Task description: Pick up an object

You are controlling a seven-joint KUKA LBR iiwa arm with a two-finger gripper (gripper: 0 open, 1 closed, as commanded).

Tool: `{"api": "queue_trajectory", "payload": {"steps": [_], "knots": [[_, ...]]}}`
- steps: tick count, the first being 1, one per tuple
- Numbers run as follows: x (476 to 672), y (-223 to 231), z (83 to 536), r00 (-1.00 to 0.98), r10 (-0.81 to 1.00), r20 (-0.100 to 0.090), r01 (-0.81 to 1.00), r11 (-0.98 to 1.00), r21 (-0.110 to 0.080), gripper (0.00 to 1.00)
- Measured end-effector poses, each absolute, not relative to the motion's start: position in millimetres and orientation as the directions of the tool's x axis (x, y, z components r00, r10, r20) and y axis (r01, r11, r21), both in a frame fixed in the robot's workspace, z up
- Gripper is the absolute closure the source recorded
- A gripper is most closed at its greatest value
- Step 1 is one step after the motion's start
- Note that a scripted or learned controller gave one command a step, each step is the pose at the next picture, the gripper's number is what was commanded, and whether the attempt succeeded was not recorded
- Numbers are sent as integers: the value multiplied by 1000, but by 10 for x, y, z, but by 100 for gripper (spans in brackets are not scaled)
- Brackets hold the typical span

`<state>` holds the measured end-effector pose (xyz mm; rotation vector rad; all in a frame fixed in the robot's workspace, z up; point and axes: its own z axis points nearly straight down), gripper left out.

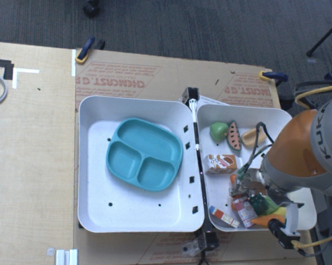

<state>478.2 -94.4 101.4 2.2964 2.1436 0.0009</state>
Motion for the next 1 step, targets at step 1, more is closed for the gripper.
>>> {"api": "queue_trajectory", "payload": {"steps": [1], "knots": [[4983, -123, 1920, -156, 988, -1, 988, 156, 0, 100]]}}
